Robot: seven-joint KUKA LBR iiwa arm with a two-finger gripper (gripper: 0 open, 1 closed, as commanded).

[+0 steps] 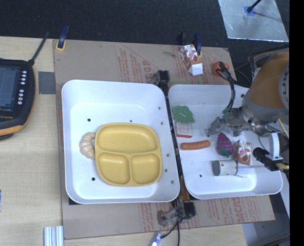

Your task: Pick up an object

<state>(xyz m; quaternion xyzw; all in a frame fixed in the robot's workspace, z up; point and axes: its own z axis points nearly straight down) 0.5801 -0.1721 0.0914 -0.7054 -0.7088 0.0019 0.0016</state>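
Jaws unreadable from this angle, gripper [226, 129] just above purple toy [224, 144]: looks light, rounded, likely slick, so pinch across its middle.

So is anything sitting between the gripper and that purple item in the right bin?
Nothing visible blocks it. The gripper is just above the purple item, with bare bin floor between them. Close neighbours could crowd the grasp: the small carton touches its right side, the sausage lies to its left and the can below.
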